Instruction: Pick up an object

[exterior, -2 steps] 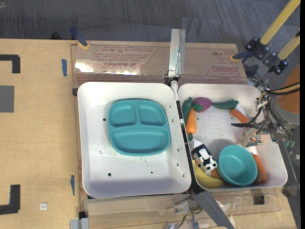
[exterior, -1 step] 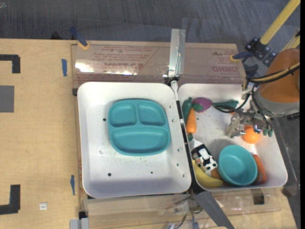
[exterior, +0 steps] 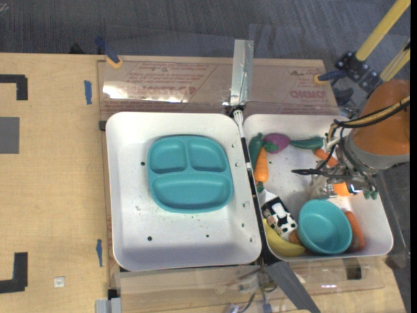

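While poised over the right bin [exterior: 384, 223], at its right side: gripper [exterior: 324, 172], finger state impossible to tell. Just left of it, orange carrot [exterior: 261, 166], long axis running near to far beside the divider. Close by: purple-green vegetable [exterior: 279, 142], teal bowl [exterior: 325, 225] crowding below, banana [exterior: 285, 245], cow toy [exterior: 279, 216]. Left bin [exterior: 124, 175]: teal divided plate [exterior: 189, 173].

A single fixed camera looks down from above at a slant onto the worktop [exterior: 45, 175]. It stands back enough to take in both white bins, the left bin [exterior: 124, 240] and the right bin [exterior: 381, 237], side by side. The arm [exterior: 388, 129] enters from the right edge.
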Robot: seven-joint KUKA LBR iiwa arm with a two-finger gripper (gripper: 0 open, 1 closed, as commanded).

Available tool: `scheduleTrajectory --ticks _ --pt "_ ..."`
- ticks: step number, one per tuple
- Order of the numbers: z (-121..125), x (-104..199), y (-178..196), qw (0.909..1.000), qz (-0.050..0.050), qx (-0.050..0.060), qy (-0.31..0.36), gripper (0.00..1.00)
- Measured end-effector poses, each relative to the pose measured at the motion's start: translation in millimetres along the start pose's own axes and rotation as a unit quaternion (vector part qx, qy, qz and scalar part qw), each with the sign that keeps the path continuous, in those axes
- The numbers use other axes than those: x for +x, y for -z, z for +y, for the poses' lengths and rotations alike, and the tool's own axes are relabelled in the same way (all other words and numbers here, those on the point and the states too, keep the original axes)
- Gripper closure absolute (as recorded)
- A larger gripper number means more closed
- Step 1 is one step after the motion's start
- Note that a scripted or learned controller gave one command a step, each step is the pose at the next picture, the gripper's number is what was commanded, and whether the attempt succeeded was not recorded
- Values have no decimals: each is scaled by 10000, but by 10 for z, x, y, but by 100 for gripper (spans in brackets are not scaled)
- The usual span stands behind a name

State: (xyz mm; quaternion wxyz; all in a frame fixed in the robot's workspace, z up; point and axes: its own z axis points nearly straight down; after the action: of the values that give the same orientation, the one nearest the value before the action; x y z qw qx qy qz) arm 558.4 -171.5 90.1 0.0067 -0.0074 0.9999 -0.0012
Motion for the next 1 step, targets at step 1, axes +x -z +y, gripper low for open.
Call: scheduleTrajectory --ticks 1 --pt "391 544 12 9973 -16 -5 -728 100"
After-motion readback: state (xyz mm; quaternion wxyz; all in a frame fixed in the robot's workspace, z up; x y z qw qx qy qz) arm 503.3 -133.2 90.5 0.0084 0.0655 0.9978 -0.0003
